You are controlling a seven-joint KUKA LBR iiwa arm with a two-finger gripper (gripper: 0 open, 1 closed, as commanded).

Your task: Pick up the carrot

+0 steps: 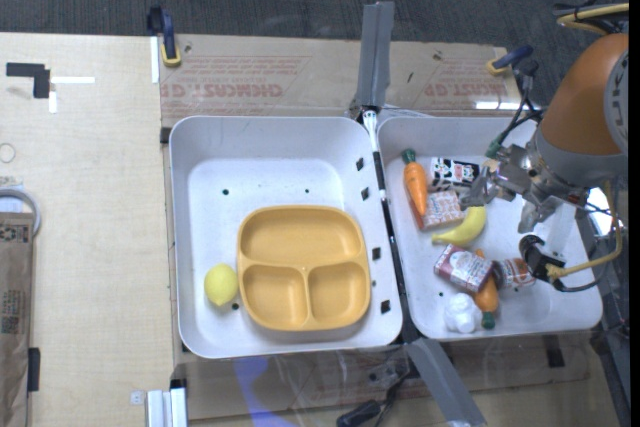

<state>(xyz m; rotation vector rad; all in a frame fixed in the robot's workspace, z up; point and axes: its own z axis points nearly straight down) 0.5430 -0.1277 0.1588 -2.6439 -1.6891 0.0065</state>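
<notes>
Right bin (420,315): small red cartons, print unreadable; banana (461,227). Carrot (415,187) near bin's left wall, green top far. Gripper (497,177) low beside banana; claw state unclear. Far cardboard (300,75) reads "CHEMCAT", mirrored.
</notes>
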